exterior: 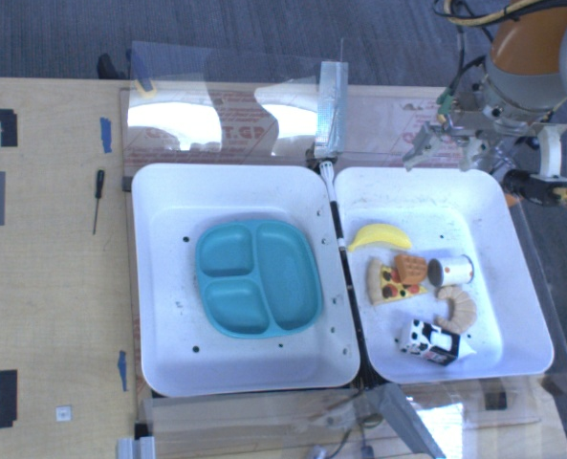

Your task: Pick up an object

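The right bin [493,199] holds a yellow banana [380,236], a pizza slice [391,281], an orange waffle-like piece [410,268], a small can lying on its side [451,271], a tan croissant [458,306] and a black-and-white cow toy [434,341]. My gripper [446,149] hangs over the far rim of that bin, above and behind the toys. Its two fingers are spread apart and hold nothing.
A teal divided plate [257,277] lies in the left bin [159,256]. Clear plastic sheeting [226,103] and an upright divider [331,108] stand behind the bins. A screwdriver [98,199] lies on the wooden bench at the left.
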